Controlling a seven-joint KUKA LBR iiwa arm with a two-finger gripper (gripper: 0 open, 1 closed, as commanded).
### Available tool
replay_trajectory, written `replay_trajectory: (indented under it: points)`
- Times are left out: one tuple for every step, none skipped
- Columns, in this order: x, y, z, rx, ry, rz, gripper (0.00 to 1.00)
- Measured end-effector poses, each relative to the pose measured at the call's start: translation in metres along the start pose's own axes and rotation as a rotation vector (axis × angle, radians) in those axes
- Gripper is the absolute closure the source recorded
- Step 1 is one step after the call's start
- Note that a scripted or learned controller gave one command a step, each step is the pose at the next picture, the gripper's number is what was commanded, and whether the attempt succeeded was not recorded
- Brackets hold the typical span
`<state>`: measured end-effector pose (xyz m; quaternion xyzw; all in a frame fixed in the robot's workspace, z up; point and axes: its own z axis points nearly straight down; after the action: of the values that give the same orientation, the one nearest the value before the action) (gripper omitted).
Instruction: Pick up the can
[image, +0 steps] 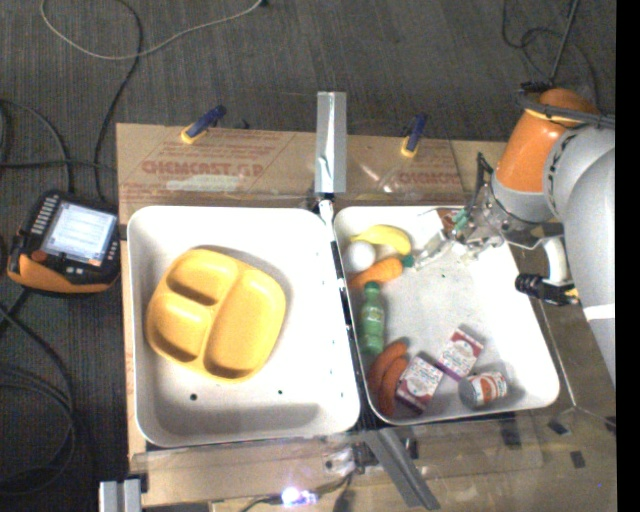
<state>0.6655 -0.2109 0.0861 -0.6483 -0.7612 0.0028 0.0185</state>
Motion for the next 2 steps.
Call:
replay_trajectory:
  points:
    - [0.05,0.008,-0.074,-0.027,-0.024,0.169,0.0]
    - [0.088,0.012,-0.158,-0.031,-0.023,0.257,0.0]
